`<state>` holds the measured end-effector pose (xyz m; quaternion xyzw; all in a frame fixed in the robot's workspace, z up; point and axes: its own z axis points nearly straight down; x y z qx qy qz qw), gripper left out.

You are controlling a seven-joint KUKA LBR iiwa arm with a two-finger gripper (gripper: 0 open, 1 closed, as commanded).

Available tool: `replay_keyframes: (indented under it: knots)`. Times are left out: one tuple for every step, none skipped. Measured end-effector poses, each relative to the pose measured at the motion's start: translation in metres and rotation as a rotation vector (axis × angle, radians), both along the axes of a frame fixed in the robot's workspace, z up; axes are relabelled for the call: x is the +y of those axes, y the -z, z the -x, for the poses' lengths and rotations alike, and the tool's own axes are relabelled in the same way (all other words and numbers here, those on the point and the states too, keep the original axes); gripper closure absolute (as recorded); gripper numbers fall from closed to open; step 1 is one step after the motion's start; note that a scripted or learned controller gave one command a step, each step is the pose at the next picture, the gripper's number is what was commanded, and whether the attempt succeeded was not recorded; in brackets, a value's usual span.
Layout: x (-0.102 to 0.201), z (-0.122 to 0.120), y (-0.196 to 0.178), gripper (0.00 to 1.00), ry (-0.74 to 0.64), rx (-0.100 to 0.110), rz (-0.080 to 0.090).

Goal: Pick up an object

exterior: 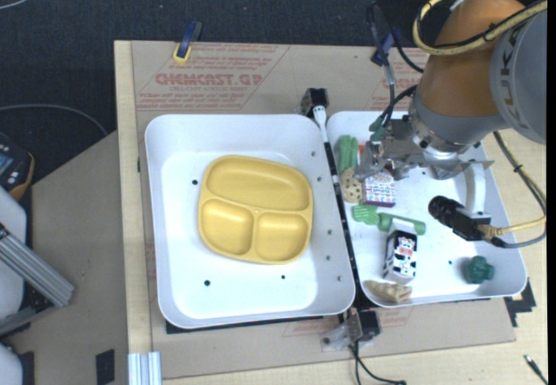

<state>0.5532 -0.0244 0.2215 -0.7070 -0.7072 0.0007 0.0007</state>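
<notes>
My gripper (380,164) hangs low over the upper left part of the right bin (504,288), below the orange-banded wrist. Just under it lies a small pink and white box (380,193); whether they touch I cannot make out. A green cylinder-like piece (347,151) and a round tan dotted biscuit shape (351,189) lie to its left, by the bin wall. Lower down are a green elongated toy (387,220), a black and white cow-patterned box (400,255), a crumpled tan item (388,290) and a dark green lump (477,268).
The left bin (165,201) holds a yellow divided plate (254,207). A ridge between the two bins runs just left of the gripper. The bench's cardboard edge surrounds both bins, with a blue and yellow clamp (186,43) at the back.
</notes>
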Motion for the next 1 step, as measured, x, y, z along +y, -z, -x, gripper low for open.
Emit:
replay_keyframes:
  knots:
    - [-0.0178, 0.0031, -0.0069, 1.0, 0.001, -0.004, 0.0]
